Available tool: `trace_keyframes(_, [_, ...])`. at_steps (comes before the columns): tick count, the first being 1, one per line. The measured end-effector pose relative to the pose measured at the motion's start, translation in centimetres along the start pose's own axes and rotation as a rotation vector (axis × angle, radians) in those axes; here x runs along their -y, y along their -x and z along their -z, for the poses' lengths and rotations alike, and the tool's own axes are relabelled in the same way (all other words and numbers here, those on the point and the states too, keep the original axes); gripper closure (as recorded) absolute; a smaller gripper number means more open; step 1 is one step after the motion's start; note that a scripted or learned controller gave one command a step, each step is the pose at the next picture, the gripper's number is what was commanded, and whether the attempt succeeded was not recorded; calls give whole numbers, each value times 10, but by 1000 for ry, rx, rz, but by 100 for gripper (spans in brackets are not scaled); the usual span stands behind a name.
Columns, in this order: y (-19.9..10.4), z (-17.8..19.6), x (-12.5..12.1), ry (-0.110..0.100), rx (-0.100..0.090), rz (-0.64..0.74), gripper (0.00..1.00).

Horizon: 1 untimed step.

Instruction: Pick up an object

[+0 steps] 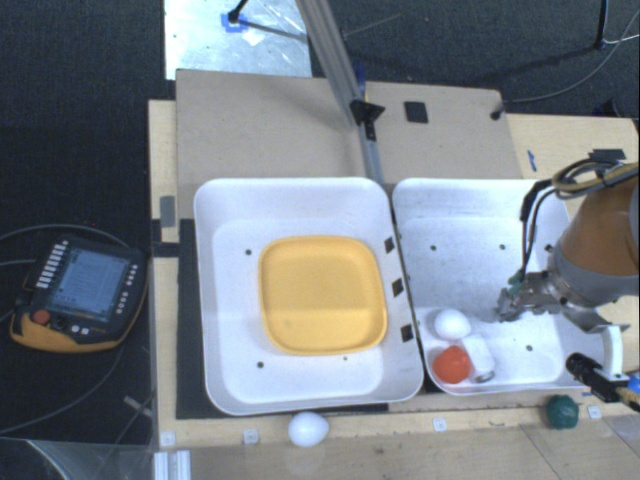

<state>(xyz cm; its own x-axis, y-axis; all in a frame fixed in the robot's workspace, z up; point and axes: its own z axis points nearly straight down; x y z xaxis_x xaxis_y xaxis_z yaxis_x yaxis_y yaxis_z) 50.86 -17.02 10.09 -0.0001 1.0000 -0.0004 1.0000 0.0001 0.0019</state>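
A pale wooden bench (pixel 440 138) fills the middle of the frame, with a brown cardboard-coloured sheet (pixel 270 128) laid over its upper part. Around it the floor is dark carpet (pixel 70 98), and at the upper left of centre a bright, shiny patch of floor (pixel 210 23) shows with a bit of blue tape on it. A grey metal pole (pixel 335 53) slants down from the top edge to the gap between the bins.

On the carpet at the left edge lies a teach pendant (pixel 78 293) with a screen and an orange-yellow body, its cable looping away.

The left bin (pixel 215 368) holds a square yellow plate (pixel 322 293), lying flat in its middle. The right bin (pixel 460 218) holds three small things in its lower left corner: a white ball (pixel 451 323), a red-orange ball (pixel 451 365) just below it, and a small white object (pixel 478 358) touching the red one on its right. A white egg-shaped object (pixel 308 429) lies on the bench just below the left bin, and a dark green ball (pixel 562 412) lies on the bench at the lower right, outside the bins.

The arm (pixel 600 238) comes in at the right edge, and the gripper (pixel 518 303) sits low over the right bin, right of the white ball and apart from it. Whether its jaws are apart or together cannot be told from here.
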Motion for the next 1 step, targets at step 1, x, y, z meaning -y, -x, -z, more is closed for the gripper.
trace_keyframes(1, [-7, 59, -3, 3, 1, 1, 100])
